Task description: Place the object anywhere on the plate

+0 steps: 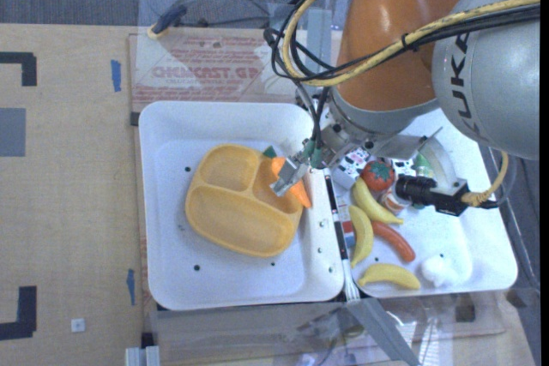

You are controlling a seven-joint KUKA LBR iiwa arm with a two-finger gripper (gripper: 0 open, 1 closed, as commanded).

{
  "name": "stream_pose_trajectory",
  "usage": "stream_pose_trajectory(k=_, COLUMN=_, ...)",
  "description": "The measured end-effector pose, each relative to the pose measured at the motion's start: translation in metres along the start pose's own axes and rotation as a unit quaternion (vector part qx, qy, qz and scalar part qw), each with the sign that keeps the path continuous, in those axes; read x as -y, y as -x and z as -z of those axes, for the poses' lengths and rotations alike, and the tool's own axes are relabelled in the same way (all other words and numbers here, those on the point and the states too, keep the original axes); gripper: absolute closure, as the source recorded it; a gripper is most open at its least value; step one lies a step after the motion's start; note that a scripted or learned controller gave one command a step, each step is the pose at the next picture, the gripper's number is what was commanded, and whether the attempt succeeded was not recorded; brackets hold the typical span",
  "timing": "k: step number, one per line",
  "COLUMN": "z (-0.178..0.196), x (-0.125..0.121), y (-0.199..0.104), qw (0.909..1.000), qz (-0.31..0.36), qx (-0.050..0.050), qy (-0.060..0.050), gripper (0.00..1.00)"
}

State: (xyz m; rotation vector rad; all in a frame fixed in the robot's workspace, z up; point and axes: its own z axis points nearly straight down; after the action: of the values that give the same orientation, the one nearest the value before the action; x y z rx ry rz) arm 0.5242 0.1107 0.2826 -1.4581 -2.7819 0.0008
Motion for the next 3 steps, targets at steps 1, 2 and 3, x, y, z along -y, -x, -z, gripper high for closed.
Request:
stream_pose_trajectory(k=1, z=0.095, x=-0.034, y=0.103, qw=0.9918, qz=0.128, qx=0.003, qy=0.003, gripper=0.0)
stream_pose_trajectory(k=2, z=0.075, x=-0.048, y=0.133, qw=0.9622, qz=0.272, qx=0.004, qy=0.004, gripper=0.0)
stream_pose_trajectory(k=3, z=0.056, x=-0.009, y=0.2, qw=0.9492, qz=0.315, qx=0.002, qy=0.001, gripper=0.0)
